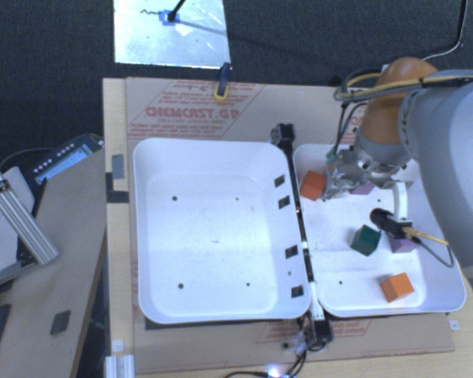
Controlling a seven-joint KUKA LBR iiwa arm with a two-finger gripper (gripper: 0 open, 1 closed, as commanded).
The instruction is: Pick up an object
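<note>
My gripper [336,184] hangs low over the back left part of the right bin [437,298]. An orange block [312,185] lies just left of it, close to or touching it. A pale purple piece [364,188] peeks out on the gripper's right side. Nearer the front sit a dark green block [366,240], a purple block [402,246] partly behind the wrist gear, and a second orange block [396,287]. Nothing is visibly held.
The left bin [154,290] sits beside the right one, parted by a divider with black clips [293,252]. The grey arm [449,156] covers the right bin's back right corner. A shiny plate [171,22] lies beyond the bench.
</note>
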